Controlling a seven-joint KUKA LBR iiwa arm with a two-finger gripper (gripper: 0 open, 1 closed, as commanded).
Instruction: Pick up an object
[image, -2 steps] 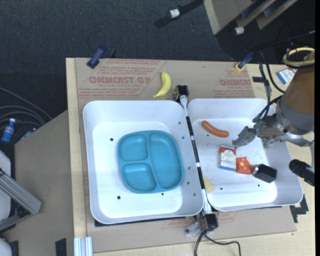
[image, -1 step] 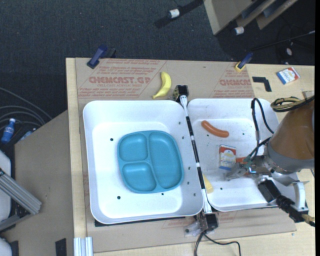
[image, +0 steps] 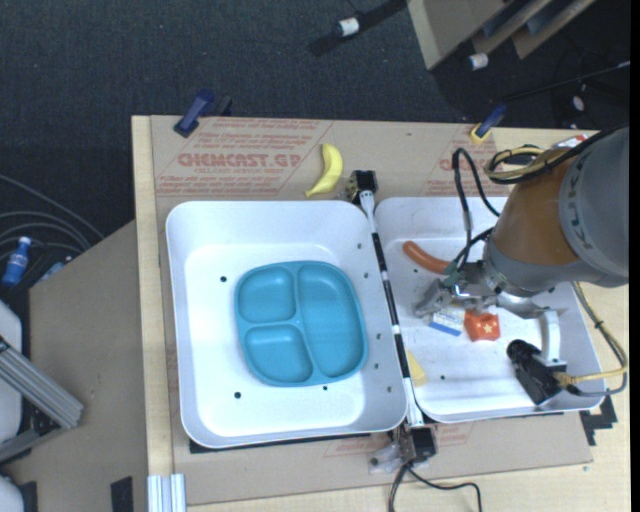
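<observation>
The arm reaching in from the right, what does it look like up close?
The arm is thick and rounded, with a grey shell and a broad orange band above the wrist. Black and yellow cables loop along it. Its tool is small, metallic grey, in the right bin.

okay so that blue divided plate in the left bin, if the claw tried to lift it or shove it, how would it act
The blue plate looks like one moulded piece with three wells, so probably stiff, not floppy. It lies flat and wide in the left bin, so it would likely slide when pushed, not roll or tip. Its low, rounded rim looks smooth, so a grip there may well slip.
</observation>
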